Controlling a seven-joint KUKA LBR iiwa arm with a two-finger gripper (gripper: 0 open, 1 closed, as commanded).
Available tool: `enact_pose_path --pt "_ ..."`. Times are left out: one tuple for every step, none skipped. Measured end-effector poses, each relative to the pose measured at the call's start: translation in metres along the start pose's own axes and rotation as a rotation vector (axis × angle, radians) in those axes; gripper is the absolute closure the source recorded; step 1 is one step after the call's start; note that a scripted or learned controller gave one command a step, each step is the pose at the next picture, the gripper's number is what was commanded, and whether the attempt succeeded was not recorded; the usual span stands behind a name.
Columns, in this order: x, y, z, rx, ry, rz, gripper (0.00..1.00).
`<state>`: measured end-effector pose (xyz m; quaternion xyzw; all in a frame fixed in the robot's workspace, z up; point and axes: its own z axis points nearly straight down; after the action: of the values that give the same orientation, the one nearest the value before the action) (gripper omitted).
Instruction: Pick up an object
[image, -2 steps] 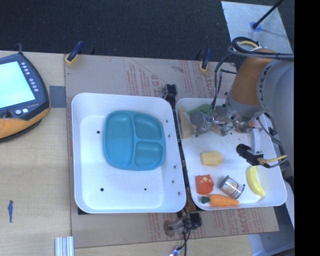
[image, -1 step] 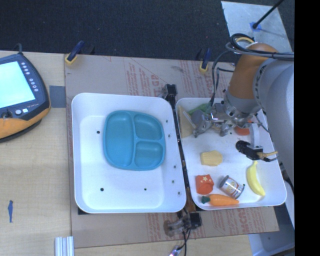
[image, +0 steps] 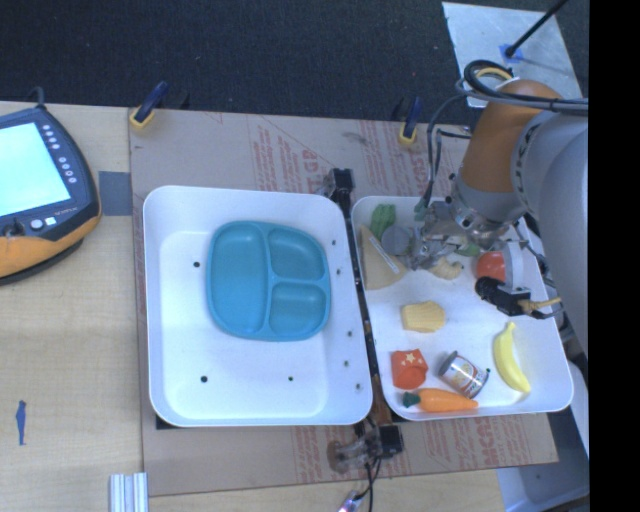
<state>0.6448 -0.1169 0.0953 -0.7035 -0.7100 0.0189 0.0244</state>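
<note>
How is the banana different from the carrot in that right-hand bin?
The banana is yellow and curved; the carrot is orange and straight. The banana lies along the bin's right side, running top to bottom; the carrot lies crosswise along the near edge. Both are long, slim toy foods lying flat.

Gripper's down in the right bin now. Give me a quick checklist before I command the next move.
1. Gripper is over the right bin, at its far end: ok.
2. An object sits between the fingers: cannot tell; the wrist blocks the view.
3. Nearby clutter: green piece and grey piece crowd the gripper: not ok for a clean grasp.
4. Other targets lie free: yellow block, banana, can, carrot: ok.
5. Blue divided plate rests flat in the left bin: ok.
</note>
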Motion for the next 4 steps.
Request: enact_pose_path --pt "-0.022 0.006 -0.105 -0.061 -0.009 0.006 1.00" --pt "-0.022 0.005 -0.104 -0.059 -0.008 0.005 0.00" --pt "-0.047 0.011 0.003 -0.053 0.000 0.003 0.00" --pt "-0.049 0.011 -0.009 -0.054 -0.005 0.000 1.00"
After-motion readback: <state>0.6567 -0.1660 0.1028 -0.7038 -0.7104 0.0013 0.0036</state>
